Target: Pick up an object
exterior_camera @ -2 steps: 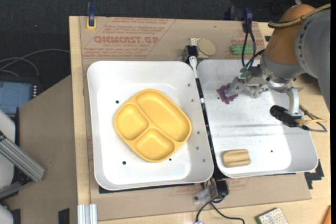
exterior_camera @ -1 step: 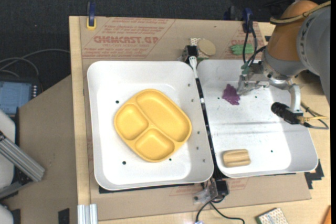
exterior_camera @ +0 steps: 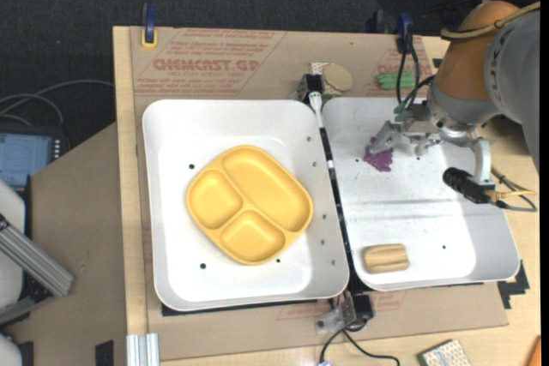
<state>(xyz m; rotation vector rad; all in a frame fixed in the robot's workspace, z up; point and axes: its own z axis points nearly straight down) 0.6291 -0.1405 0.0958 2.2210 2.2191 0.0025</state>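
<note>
Reaching arm: grey with an orange band, entering from the right above the right bin point(exterior_camera: 480, 261).
Gripper point(exterior_camera: 396, 135): low over the right bin's upper part, just beside a small purple object point(exterior_camera: 377, 157); finger state cannot be told.
Tan bread-roll-shaped object point(exterior_camera: 385, 258): lying near the right bin's lower edge, well apart from the gripper.
Left bin point(exterior_camera: 163, 184): holds a yellow three-compartment plate point(exterior_camera: 248, 203).

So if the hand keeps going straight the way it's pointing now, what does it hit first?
Probably the purple object, just below-left of the hand in the right bin. Depth is unclear from this one view.
</note>
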